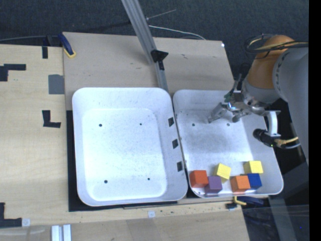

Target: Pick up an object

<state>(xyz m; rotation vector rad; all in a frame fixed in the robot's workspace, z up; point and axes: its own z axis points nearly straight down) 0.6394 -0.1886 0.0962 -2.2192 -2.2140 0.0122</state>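
1. Coloured blocks sit clustered at the near end of the right bin (200, 109), about six o'clock of the gripper and well apart from it: an orange block (199, 177) touching a purple block (214, 184), a yellow block (223, 171) just behind them, then a second orange block (241, 183), a blue block (254, 180) and a second yellow block (254, 166) toward the four o'clock corner.
2. Left bin (83, 134): white, speckled floor, lying beside the right bin at nine o'clock on the wood bench (110, 59).
3. Step in hand, as judged: approach and choose a target. Best bet looks like the first yellow block or the second yellow one, each with some free space on a side; the orange-purple pair are packed tight and the fingers may straddle both. Come down square over one block, straddle two opposite faces, and lower fully before closing. Watch the near bin wall.
4. Gripper (226, 112) hangs over the far half of the right bin, low to its floor, with the arm (271, 72) behind at two o'clock. The fingers look spread apart, pointing toward eight o'clock; nothing lies between them and they touch no block. Contact with the bin floor cannot be told.
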